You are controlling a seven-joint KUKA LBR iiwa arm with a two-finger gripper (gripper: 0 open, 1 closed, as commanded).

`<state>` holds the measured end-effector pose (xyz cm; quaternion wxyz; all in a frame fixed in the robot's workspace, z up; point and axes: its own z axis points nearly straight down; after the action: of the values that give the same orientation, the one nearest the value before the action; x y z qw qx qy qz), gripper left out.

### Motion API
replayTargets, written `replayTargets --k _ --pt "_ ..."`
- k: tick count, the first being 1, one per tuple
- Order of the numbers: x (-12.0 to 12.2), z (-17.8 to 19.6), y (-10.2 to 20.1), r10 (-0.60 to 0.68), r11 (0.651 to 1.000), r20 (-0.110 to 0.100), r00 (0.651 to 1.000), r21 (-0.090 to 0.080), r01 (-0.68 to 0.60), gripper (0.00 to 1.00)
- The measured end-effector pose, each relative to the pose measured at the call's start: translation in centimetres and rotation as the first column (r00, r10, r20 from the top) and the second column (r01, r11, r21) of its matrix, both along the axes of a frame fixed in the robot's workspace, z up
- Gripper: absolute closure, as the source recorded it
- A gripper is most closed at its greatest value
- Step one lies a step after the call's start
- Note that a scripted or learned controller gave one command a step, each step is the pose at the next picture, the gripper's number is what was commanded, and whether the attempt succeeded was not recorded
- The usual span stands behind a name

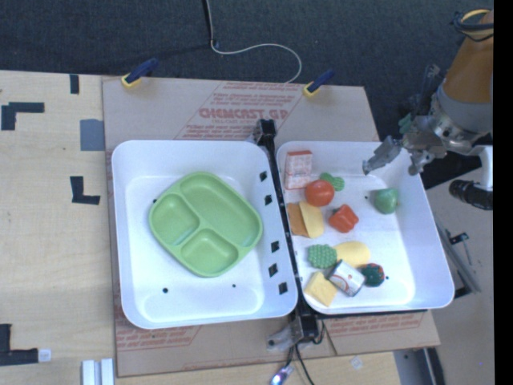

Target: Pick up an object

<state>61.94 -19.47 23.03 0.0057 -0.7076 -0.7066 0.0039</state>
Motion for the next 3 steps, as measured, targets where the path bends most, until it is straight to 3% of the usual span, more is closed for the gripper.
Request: replayTargets --k 1,3 --pt "0.3 0.8 0.0 0.003 1.000 0.012 1.000 -0.003 -0.003 0.00" --pt "0.5 -11.8 0.8 0.004 1.000 0.008 1.000 0.000 -0.004 0.00"
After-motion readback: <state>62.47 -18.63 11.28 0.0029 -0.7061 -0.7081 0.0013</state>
